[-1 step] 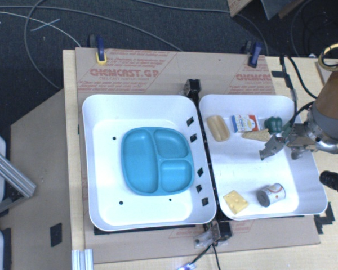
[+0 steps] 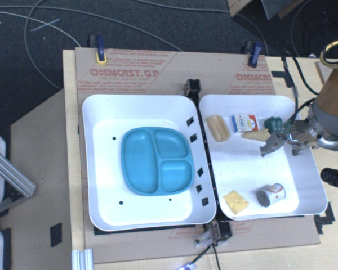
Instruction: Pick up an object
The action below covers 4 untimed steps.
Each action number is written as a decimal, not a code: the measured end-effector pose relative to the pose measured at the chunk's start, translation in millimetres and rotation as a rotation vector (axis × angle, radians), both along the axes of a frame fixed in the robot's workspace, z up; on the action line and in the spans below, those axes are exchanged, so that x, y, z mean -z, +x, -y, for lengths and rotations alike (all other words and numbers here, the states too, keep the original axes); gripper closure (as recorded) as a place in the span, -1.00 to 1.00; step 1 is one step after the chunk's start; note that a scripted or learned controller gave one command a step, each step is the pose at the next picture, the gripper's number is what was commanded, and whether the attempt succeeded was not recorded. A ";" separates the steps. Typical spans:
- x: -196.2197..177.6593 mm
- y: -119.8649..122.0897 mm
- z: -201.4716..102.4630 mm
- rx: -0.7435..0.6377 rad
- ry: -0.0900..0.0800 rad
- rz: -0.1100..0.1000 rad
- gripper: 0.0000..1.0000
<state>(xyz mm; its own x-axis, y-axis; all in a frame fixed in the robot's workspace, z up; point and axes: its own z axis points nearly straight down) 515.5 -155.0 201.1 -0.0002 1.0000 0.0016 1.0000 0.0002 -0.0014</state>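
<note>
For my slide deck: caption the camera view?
Robot hand reaches into right bin; blue divided plate sits in left bin.

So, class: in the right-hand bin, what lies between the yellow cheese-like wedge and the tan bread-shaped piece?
Nothing: in the camera view, only bare white bin floor separates the yellow cheese-like wedge from the tan bread-shaped piece.

Even, fairly bright overhead light falls across the frame. The two white bins (image 2: pixel 96 151) are close to overexposed, their walls washing out with little surface detail. Shadows are soft and short, pooling just under the bins' lower rims. The dark floor (image 2: pixel 34 49) in the upper left stays dim. The frame is slightly soft and grainy overall, with small things lacking crisp edges.
</note>
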 end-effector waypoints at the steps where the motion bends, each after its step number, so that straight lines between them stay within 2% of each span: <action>1: 56.6 0.5 9.2 0.001 0.001 -0.006 -1.00; 2: 109.4 -0.3 8.4 0.000 0.002 -0.005 -1.00; 3: 95.5 1.2 8.7 0.001 0.000 0.002 1.00; 4: 46.0 -7.4 5.7 0.000 -0.002 0.004 1.00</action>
